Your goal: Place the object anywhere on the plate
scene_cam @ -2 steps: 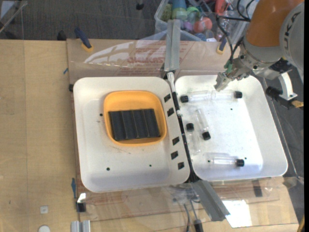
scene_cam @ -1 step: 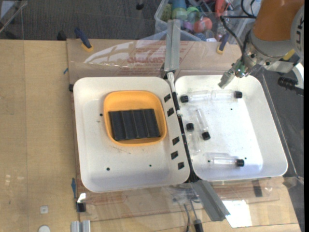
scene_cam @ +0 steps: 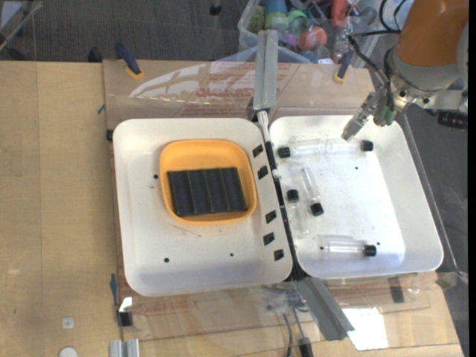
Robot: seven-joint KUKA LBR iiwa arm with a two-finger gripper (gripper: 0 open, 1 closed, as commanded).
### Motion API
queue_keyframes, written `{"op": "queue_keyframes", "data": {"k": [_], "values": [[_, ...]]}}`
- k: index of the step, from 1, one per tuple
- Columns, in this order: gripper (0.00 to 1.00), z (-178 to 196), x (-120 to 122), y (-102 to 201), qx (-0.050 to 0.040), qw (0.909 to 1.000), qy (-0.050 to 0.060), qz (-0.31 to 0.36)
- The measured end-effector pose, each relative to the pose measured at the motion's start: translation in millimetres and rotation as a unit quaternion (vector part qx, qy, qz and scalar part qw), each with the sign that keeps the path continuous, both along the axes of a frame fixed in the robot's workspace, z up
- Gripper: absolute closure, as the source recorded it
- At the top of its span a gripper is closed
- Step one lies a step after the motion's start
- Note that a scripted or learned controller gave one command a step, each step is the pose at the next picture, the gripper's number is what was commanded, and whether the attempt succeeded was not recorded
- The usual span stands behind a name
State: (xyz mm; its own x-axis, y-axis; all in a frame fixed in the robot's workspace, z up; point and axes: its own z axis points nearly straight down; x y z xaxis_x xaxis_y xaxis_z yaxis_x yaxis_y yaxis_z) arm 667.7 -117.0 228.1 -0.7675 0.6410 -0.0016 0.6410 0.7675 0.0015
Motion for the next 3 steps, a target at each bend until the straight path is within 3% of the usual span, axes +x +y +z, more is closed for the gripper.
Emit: {"op": "queue_keyframes", "data": {"k": [1,2,3], "values": [[1.0,9.7,-9.6,-21.9,-0.0001,1.0,0.0,0.003],[1.0,6.4,-8.4,-53.0,-0.001,0.9979,-0.002,0.065],[1.0,8.4,-7.3,-75.7,-0.0017,0.9836,-0.003,0.18]]}}
